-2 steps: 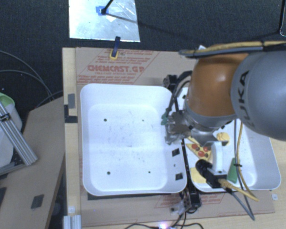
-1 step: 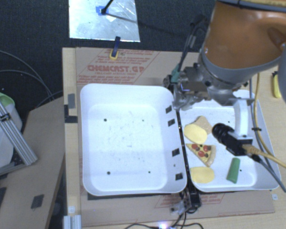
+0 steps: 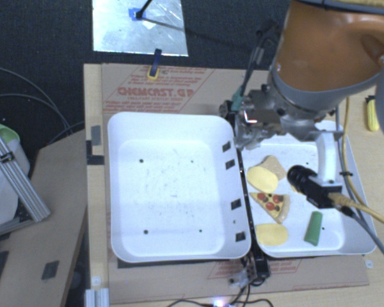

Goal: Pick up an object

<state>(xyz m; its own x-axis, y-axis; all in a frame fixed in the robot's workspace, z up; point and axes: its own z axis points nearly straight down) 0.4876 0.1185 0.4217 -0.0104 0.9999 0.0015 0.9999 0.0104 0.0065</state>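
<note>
Two white bins sit on a cardboard sheet (image 3: 160, 88) over dark carpet. The right bin (image 3: 352, 245) holds a pizza slice (image 3: 272, 203) at centre, a green block (image 3: 313, 228) at five o'clock. The gripper (image 3: 249, 128) hovers at eleven o'clock; jaw state unclear.

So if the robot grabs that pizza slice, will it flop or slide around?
The pizza slice looks like a flat toy wedge, so it probably stays stiff rather than drooping. It lies low on the right bin, so fingers may struggle to get under it. It looks small, likely light, so a push may slide it.
</note>
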